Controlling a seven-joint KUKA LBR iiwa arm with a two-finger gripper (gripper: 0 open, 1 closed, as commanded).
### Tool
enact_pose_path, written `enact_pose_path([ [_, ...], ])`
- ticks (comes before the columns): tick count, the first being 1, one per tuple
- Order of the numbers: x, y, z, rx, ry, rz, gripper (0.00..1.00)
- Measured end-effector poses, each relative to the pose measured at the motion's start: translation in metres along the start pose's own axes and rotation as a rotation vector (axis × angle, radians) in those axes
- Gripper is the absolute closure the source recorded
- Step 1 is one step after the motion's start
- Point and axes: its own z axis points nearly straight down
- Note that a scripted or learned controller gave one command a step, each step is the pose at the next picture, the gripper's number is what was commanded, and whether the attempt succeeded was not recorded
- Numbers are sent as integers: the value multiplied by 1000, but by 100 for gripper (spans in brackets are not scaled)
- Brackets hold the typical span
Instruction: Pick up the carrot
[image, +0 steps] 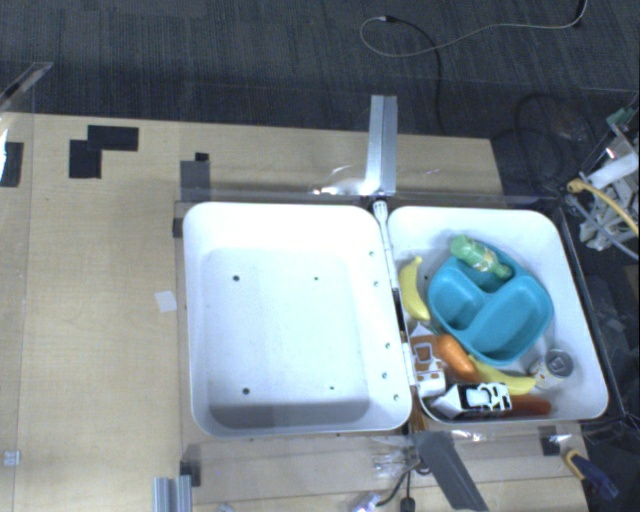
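Carrot (455, 355) lies beside blue dish (490, 310) in right bin (570, 260)

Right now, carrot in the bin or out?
In. The carrot lies in the right bin, near its front left corner, against the blue dish and beside a banana.

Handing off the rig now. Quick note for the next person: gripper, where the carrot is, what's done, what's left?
Gripper: nothing to report from the camera view.
Carrot: lying in the right bin, near its front left, against the blue divided dish, with the yellow banana beside it and a black-and-white item just in front.
Done: nothing; carrot not yet picked.
Left: reach in, grasp, lift.
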Motion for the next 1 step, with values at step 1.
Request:
enact_pose_path([
  [1, 46, 15, 68, 1, -2, 140, 100],
])
